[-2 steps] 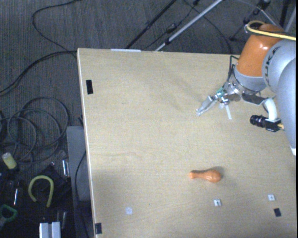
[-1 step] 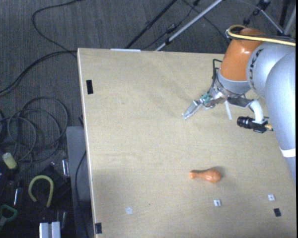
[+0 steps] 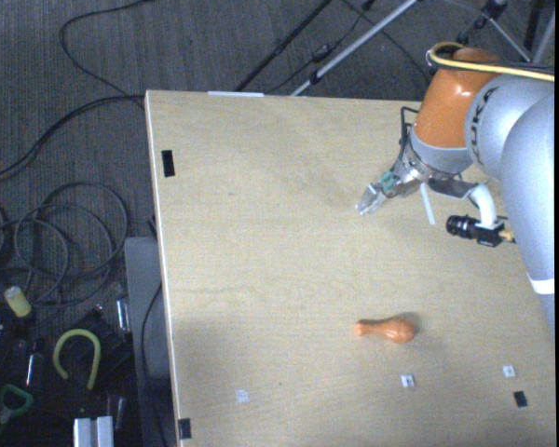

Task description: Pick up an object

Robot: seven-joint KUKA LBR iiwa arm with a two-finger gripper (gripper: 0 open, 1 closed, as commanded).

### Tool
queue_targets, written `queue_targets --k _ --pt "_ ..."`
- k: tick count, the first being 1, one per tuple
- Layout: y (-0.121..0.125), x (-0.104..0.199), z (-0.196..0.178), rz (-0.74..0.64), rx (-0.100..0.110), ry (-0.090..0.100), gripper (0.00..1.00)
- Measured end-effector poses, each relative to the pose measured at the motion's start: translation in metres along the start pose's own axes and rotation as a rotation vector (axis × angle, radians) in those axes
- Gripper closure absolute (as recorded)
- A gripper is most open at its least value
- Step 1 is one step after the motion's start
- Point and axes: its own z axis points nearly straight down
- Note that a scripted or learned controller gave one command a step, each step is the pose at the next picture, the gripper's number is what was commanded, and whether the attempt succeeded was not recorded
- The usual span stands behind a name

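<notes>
Over the right half of the counter [image 3: 261, 250] my arm [image 3: 512, 156] comes in from the right edge, grey with the orange band [image 3: 452, 105] above the wrist, and my gripper [image 3: 377, 196] points down and leftward over bare wood. Whether my jaws are wide or narrow I cannot tell; nothing shows between them. The one thing to pick, a small orange pear-shaped object [image 3: 388, 329], lies on its side nearer the front edge, narrow end pointing left, well apart from my jaws and below them in the view. The counter is a pale tan board with a faint grain. It carries a black tag [image 3: 168, 163] near its left edge, another black tag [image 3: 520, 399] at the lower right, and a few small pale squares [image 3: 407, 380] along the front. Off the counter's left side the floor [image 3: 65, 63] is dark grey carpet, strewn with looping black cables [image 3: 51, 240]. A yellow-green curved handle [image 3: 77, 354] lies among other clutter at the lower left. Slanted metal stand legs [image 3: 373, 26] cross the carpet beyond the far edge.
</notes>
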Motion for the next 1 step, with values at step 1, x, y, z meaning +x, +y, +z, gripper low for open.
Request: queue_targets --k 1 --pt "-0.0101 -0.0222 -0.1186 0.043 0.001 -0.003 1.0"
